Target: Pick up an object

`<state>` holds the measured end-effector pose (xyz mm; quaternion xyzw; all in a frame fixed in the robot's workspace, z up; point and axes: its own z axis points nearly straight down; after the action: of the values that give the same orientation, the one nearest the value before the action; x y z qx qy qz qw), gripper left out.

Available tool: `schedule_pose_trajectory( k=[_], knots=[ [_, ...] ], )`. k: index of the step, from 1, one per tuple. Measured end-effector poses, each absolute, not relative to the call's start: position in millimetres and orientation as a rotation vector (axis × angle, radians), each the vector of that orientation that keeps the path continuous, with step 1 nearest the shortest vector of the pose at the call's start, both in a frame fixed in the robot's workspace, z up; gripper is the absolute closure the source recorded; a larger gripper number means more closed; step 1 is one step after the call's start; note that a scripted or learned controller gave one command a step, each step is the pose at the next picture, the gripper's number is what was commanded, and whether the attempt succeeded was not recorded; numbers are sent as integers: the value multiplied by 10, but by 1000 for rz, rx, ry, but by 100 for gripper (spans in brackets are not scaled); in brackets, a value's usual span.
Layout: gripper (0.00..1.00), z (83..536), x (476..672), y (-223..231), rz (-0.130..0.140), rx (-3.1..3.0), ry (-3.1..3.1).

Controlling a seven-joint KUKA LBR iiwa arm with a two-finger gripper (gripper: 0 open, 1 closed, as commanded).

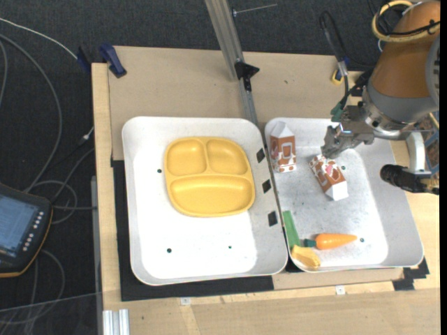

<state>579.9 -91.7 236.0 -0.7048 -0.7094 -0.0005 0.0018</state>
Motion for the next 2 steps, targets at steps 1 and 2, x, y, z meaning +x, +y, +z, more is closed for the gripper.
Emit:
schedule_pose_trajectory(
  k=[1,2],
  knots=[
    [100,2463,5933,-363,-6,-2213,-2231],
    [100,2336,6098,163,-4,-2214,-2229]
  ],
)
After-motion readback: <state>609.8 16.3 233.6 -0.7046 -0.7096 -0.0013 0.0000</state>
